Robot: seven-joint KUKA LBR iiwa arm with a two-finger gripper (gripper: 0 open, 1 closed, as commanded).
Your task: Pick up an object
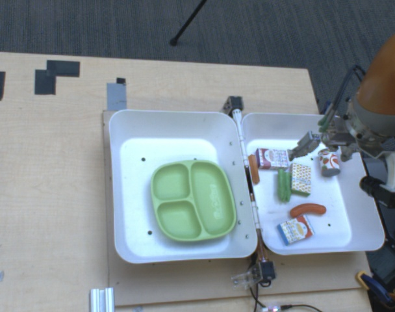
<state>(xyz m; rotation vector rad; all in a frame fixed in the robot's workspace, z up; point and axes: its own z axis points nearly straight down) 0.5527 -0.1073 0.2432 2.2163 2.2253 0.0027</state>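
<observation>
1. Task objects: small items lie loose in the right bin [363, 239], at centre-right of the frame. Nearest the tool are a small grey-and-red item [329, 163] at the bin's upper right and a carton with a dark red label [273, 158] to its left.
2. Tool [318, 142]: it hangs over the upper part of the right bin, between those two items. Whether it is clenched or released cannot be told; nothing is seen held by it.
3. Step in hand, as judged: choosing and descending on one item. A good try would centre over a single piece standing apart from its neighbours and come straight down.
4. Crowding: a green stick-shaped piece [284, 185] lies just beside a patterned packet [301, 178], so a grasp there may catch both. The orange sausage-like piece [308, 209] and the blue-and-white carton [295, 230], lower in the bin, lie more apart.
5. Edges: a thin orange piece [253, 168] lies against the divider, awkward to reach.
6. Surroundings: the left bin [129, 194] holds a green divided plate [193, 200]; both bins rest on the table [48, 187].
</observation>
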